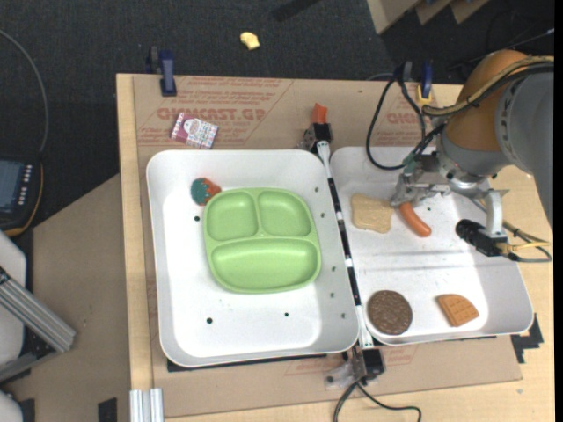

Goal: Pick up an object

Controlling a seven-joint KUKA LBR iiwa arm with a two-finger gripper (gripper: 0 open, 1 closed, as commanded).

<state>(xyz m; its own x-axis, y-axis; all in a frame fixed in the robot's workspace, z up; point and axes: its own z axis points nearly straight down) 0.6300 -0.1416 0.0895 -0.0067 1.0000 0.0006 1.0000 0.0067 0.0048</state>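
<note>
In the right bin [493, 280] lie a tan bread slice [371, 214], an orange-red sausage [416, 220], a brown round patty [389, 311] and an orange waffle-like piece [457, 309]. My gripper [412, 192] hangs low over the bin's upper part, just above the sausage's upper end and right of the bread slice. I see nothing held between its fingers. The grey arm with its orange band reaches in from the upper right.
The left bin [176, 306] holds a green divided plate [261, 239] and a small red and teal object [205, 190] by the plate's upper left corner. A pink packet [193, 129] lies on the board behind the bins. Black cables run near the arm.
</note>
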